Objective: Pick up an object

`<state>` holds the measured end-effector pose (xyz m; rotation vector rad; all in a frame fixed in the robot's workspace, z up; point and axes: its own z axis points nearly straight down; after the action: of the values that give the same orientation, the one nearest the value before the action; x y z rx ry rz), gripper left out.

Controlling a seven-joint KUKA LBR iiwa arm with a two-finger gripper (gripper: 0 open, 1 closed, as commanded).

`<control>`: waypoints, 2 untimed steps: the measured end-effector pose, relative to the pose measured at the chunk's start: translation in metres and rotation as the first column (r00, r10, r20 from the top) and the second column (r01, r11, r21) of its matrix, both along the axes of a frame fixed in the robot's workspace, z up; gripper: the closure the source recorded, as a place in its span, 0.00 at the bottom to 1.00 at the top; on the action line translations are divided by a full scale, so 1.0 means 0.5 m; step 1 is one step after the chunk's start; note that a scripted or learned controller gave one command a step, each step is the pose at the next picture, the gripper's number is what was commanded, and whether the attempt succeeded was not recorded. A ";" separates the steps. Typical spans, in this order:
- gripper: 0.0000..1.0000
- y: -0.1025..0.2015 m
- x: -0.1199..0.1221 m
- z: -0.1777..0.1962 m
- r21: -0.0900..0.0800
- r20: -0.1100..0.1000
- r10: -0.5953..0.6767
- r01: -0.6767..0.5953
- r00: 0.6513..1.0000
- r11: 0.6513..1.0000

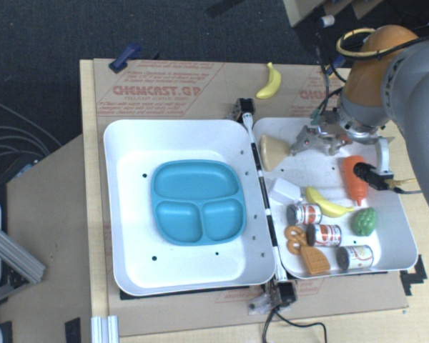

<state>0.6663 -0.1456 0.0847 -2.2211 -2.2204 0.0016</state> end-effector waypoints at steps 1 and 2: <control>0.00 -0.017 -0.023 0.000 0.000 -0.001 0.000 0.000 1.000 1.000; 0.00 -0.020 0.001 0.001 -0.001 0.004 0.002 -0.002 1.000 1.000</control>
<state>0.6670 -0.1555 0.0850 -2.2213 -2.2244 -0.0016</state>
